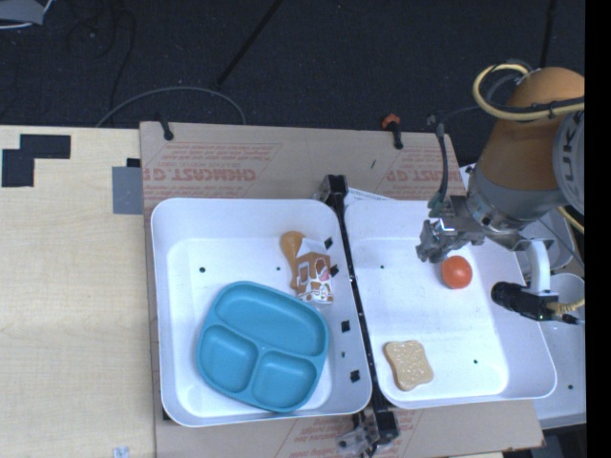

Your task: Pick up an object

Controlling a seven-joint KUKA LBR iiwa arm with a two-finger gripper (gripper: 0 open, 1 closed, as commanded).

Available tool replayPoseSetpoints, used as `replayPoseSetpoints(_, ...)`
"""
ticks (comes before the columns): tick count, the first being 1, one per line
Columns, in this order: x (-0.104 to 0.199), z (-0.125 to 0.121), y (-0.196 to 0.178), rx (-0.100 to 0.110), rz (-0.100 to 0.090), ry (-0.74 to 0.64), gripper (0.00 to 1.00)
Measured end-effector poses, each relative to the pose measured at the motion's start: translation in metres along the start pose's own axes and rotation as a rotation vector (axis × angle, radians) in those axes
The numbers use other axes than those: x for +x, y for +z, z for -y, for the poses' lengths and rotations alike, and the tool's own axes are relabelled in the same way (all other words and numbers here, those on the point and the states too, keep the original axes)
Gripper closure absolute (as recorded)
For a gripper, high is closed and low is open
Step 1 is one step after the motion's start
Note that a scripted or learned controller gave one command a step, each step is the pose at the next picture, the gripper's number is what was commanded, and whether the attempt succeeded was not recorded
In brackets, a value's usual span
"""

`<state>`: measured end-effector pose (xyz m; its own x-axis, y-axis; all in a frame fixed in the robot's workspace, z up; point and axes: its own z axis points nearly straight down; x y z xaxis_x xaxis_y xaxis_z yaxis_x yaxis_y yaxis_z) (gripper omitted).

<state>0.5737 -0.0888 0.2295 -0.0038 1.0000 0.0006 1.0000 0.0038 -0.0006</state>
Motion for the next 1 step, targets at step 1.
replayPoseSetpoints(1,0.0503,-0.0105,-0.0086,0.001,-0.001,-0.001,1.00)
